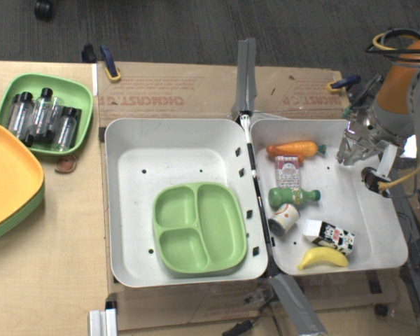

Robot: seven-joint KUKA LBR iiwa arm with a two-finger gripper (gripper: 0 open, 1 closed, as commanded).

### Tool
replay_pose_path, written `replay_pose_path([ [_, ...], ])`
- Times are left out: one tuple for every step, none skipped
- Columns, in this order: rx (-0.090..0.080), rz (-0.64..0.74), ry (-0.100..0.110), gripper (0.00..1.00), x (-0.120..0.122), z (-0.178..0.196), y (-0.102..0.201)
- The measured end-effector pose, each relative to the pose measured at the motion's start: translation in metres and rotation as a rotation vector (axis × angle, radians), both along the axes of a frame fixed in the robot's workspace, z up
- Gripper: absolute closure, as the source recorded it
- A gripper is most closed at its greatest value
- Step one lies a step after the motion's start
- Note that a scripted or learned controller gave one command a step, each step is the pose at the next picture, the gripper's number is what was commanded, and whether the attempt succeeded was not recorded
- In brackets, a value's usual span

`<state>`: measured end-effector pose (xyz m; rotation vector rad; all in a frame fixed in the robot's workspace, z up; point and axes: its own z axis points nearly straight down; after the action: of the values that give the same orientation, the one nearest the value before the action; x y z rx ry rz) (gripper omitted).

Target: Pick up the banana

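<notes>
The fingers of the gripper (351, 152) hang over the upper right part of the right bin (378, 219), and nothing lies between them; whether they are spread or closed I cannot tell, since they show as a blurred metal cluster below the arm (395, 96). They touch none of the objects.

The banana (323, 258) lies on the bin floor near the front edge, its curve turned upward, just beside a small black-and-white carton (334, 237). It is well apart from the gripper, which sits toward the bin's back right corner.

So the task appears to be at its start: the banana is not yet grasped or lifted. What remains, as I judge it, is travel toward the front of the bin, a descent over the fruit, a closing grip, and the lift.

Other things share that bin: a carrot (292, 148) near the back, a pink box (287, 171) below it, a green bottle (292, 197), and a white cup (284, 217). The left bin (126, 187) holds a green divided tray (199, 227).
</notes>
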<state>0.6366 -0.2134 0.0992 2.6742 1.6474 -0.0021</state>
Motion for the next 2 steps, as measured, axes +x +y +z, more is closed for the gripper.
replay_pose_path([
  [0.0,-0.232,0.001,1.0,0.022,-0.007,0.001],
  [0.001,-0.223,0.002,1.0,-0.025,0.009,0.003],
])
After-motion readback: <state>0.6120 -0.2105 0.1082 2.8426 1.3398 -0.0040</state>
